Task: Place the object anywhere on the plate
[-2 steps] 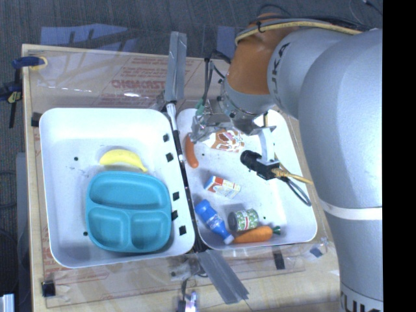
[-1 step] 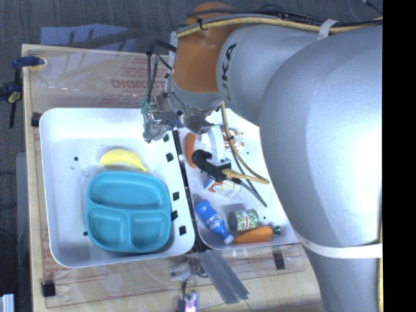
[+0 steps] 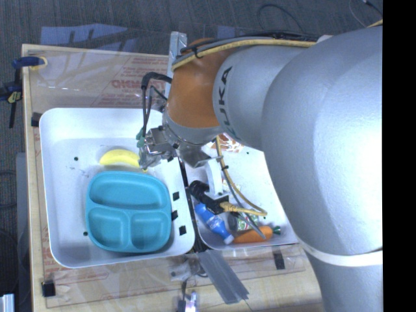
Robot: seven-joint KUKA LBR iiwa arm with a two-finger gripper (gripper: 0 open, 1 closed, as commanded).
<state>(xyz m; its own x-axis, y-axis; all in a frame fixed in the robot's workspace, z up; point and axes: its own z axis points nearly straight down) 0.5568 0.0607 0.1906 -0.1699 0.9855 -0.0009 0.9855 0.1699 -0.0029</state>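
A blue divided plate [image 3: 129, 199] with three compartments lies in the left bin [image 3: 60, 174], and nothing rests on it. Just behind its far edge, on the bin floor, lies a yellow rounded object [image 3: 118, 157]. My gripper [image 3: 148, 152] hangs low at the yellow object's right end, close to or touching it, above the plate's far right corner. The grey arm with its orange band hides much of the gripper from above.
The right bin [image 3: 255, 174] holds a blue bottle [image 3: 212, 221], an orange carrot-like piece [image 3: 254, 234] and a small printed item at its front. The arm covers most of that bin. A raised divider wall runs between the two bins.
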